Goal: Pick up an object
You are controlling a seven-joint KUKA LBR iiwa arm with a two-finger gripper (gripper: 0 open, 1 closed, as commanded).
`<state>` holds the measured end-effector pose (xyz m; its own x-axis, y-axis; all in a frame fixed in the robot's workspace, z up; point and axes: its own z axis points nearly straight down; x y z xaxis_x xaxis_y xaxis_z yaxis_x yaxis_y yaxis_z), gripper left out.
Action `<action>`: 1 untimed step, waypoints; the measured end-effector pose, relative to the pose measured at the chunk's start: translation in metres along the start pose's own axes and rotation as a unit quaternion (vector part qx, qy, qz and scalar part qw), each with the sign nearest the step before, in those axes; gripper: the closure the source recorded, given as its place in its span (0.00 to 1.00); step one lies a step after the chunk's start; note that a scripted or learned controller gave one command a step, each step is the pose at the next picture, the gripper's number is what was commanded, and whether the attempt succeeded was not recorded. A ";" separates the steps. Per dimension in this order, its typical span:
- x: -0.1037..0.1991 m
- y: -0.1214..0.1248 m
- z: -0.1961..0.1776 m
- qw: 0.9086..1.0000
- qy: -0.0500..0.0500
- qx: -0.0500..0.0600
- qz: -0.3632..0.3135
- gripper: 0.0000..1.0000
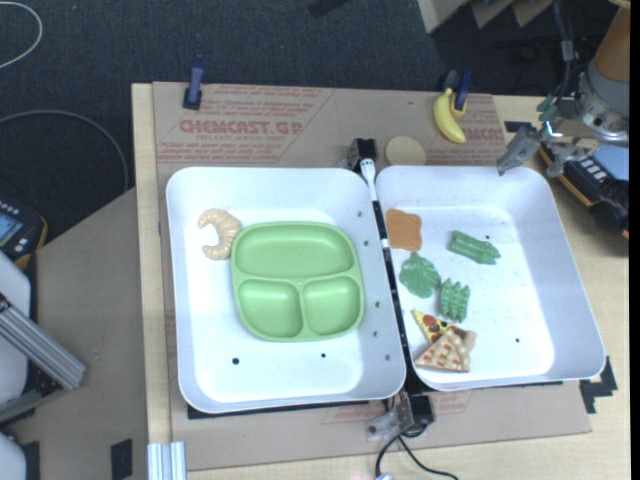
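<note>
Hovering above the right bin's (pixel 560 218) far corner, the gripper (pixel 535 146) hangs spread wide, holding nothing.

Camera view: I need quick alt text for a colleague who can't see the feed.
The gripper hangs above the bench past the right bin's far corner. That bin holds toy food: a pizza slice, an orange square and three green pieces. The left bin holds a green divided plate and a croissant.
</note>
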<state>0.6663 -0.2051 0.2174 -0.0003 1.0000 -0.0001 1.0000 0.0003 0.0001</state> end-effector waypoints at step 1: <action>0.016 -0.010 -0.241 1.000 -0.004 -0.011 -0.001 0.00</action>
<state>0.6559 -0.1893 0.4587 -0.0025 1.0000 -0.0074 0.9997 0.0026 0.0225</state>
